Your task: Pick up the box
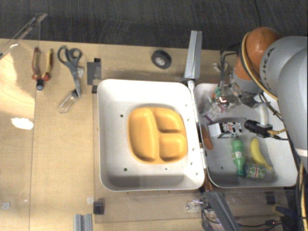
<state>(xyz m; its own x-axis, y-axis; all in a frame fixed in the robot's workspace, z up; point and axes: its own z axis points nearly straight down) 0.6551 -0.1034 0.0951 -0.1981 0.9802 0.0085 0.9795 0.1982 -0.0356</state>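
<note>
- Step in hand: approach, by my reading. Gripper (222, 99) sits over the far left corner of the right bin (284, 181), above a crumpled purple-and-white packet (213, 112), not over the target.
- Gripper state: cannot tell whether it is released or clenched, as the wrist hardware hides the tip. Nothing is seen held.
- Target: box (230, 128), small and flat, lying on the floor of the right bin towards its left half. It is just nearer the camera than the gripper and apart from it.
- Neighbours: green bottle (237, 154) lies just below the box, with a banana (259, 153) to that bottle's right. A reddish-brown stick (207, 137) lies against the bin's left wall.
- Left bin (113, 129) holds a yellow divided tray (156, 133) and has no part in this task.
- Next move, as judged: shift the gripper a little towards the near side until it is centred over the box. Line it up across the box's narrow side, then descend. The packet sits close by, so a wrong pick is the risk.
- Writing: the box face is white with black and red printed patches, and no word can be read. The bottle's label is too small to read.
- Arm (288, 66): dark vertical lettering on the grey casing, not legible.
</note>
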